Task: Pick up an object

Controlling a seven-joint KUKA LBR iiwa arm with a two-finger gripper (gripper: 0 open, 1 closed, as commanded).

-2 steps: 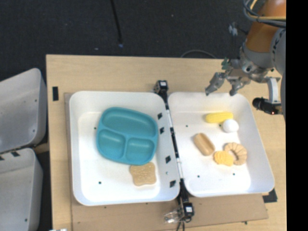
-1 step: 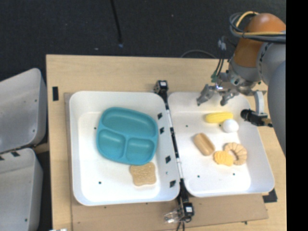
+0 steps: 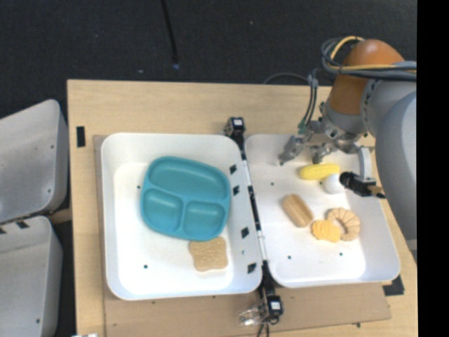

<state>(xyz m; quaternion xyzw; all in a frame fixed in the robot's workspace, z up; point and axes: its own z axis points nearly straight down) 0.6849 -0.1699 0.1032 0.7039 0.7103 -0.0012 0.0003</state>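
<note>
No words, labels, brands or numbers can be read anywhere here, neither on the two white bins [image 3: 112, 258] nor on the things lying in them.

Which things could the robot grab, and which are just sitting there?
For the job: end effector, corn, bread roll, shrimp, orange piece.

Just lying about: blue plate, toast, left bin.

Two bins side by side on the counter [image 3: 84, 111].
Left bin [image 3: 119, 258] holds divided plate [image 3: 186, 196], toast [image 3: 209, 254] before it; right bin [image 3: 365, 258] holds corn [image 3: 319, 171], roll [image 3: 297, 210], pastries [image 3: 337, 225].
</note>
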